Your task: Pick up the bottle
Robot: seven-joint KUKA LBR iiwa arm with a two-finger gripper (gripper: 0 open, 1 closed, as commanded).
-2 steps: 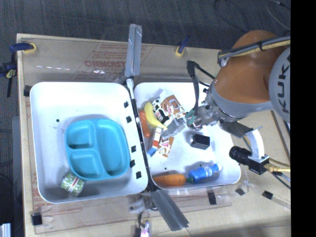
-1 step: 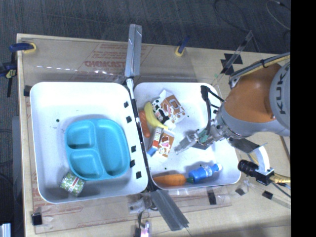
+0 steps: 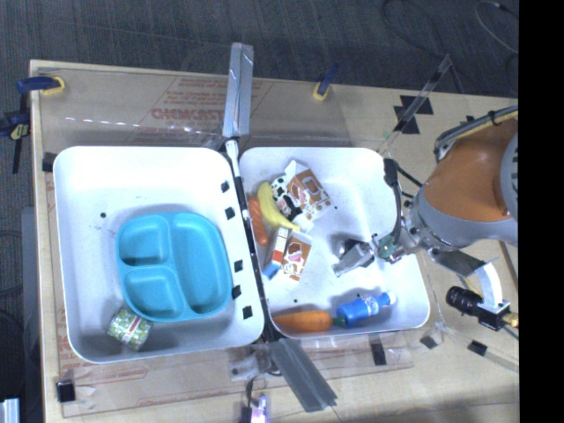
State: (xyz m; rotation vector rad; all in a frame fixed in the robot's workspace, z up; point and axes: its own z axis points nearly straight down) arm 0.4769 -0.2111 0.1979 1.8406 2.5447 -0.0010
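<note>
The bottle lies on its side at about five o'clock in the right bin, beside a carrot — not yet lifted. The gripper hovers just above it, fingers spread, pinching nothing — the grasp remains.

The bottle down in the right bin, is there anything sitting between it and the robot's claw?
Nothing visible lies between them. The gripper hangs over bare white bin floor, and the blue bottle lies just below it in the picture, near the right bin's front wall. The carrot touches the bottle's left end, off to the side.
</note>
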